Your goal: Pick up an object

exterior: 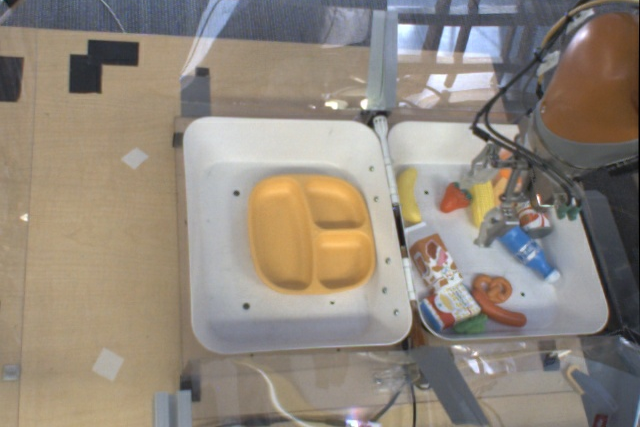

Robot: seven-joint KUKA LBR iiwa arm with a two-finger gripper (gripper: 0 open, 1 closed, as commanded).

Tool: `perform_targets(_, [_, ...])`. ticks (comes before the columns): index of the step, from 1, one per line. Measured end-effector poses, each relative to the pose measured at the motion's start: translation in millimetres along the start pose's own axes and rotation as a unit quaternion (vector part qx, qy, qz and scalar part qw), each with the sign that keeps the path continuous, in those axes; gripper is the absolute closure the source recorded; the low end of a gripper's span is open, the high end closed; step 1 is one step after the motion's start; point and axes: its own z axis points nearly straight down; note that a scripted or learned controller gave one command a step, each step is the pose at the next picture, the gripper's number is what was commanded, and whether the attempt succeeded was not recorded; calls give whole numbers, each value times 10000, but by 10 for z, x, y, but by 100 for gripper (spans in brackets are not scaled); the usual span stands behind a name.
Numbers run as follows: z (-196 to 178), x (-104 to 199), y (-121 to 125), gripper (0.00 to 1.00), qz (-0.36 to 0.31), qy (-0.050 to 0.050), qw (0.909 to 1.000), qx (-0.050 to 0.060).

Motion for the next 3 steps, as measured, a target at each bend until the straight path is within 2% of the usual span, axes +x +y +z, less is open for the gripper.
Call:
perform_targets(1, [1151, 112, -148, 0, 961, -4, 9954, 1])
perform_targets(2, [1153, 39, -552, 0, 874, -5, 9962, 9])
perform_targets(3, [1151, -178, -1012, 0, 1089, -12, 9941, 14])
